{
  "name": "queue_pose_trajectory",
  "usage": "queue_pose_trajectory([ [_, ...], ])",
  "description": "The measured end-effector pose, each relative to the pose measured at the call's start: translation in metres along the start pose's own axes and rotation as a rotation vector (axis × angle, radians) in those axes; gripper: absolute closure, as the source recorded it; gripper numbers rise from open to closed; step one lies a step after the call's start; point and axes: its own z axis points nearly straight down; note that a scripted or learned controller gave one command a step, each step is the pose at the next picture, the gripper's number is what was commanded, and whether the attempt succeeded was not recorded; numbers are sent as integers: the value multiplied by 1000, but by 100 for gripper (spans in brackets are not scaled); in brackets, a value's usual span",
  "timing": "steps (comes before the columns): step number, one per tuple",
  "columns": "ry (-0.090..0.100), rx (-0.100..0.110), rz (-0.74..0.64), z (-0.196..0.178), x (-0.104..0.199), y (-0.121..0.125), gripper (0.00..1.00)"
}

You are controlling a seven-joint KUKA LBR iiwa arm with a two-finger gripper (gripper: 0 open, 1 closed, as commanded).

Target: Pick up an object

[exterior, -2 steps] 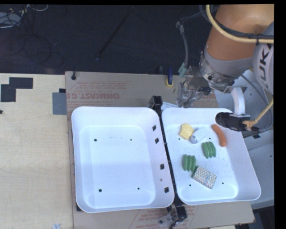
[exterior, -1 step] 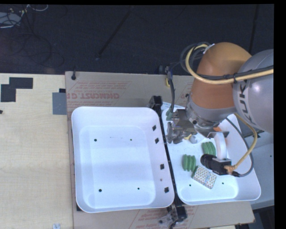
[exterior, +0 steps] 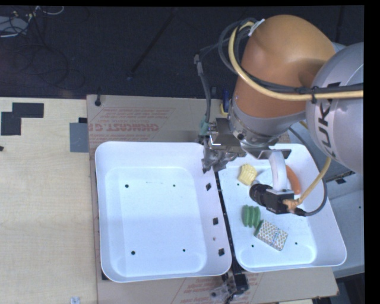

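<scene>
Pincer (exterior: 215, 157) sat low at the far end of the seam where the two bins meet, over the adjoining rims. It showed as a dark metal cluster under the wrist. How far it stood open could not be told from this angle, nor whether it touched the rims. It was well apart from the loose things in the right bin.

Arm (exterior: 285, 53) came in from the right, its orange band bulking above the far edge of the right bin (exterior: 332, 249).

Four loose things lay in the right bin:
- A yellow ridged piece (exterior: 247, 174) toward the far side, nearest the pincer.
- A green ribbed piece (exterior: 250, 215) near the middle, lying lengthwise.
- A small patterned packet (exterior: 272, 235) just beside the green piece on its near side, set at a slant.
- An orange piece (exterior: 291, 177) to the right of the yellow one, partly hidden by robot parts, shape unclear.

Left bin (exterior: 107, 214) was white and shallow, with a few small dark dots on its floor.

Both bins rested on a brown cardboard sheet (exterior: 148, 122) with red lettering that read reversed. The sheet lay on the pale wood bench (exterior: 41, 225), which carried a few dark patches (exterior: 78, 136) at the left. The ground beyond the bench was dark, with thin cables (exterior: 35, 15) trailing across it.
</scene>
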Motion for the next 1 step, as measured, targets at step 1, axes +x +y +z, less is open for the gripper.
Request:
queue_pose_trajectory([
  [1, -3, 4, 4, -2, 44, 53, 100],
])
